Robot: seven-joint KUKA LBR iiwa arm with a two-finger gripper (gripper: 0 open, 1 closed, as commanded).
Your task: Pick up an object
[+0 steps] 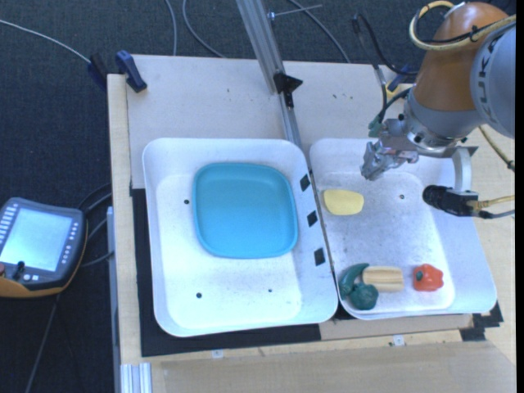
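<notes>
In the right bin (458, 244) a pale yellow lump (343, 202) lies near the left wall. Along the front wall sit a dark green pepper (359, 286), a tan block (383, 278) touching it, and a red-orange tomato-like piece (426, 277). My gripper (374, 168) hangs over the back part of the right bin, up and to the right of the yellow lump. It points down and nothing shows between its fingertips.
The left bin (164, 219) holds a turquoise square plate (245, 210). A slanted metal post (266, 47) rises behind the bins. A teach pendant (37, 244) lies off the bench at the left. Cables run across the floor behind.
</notes>
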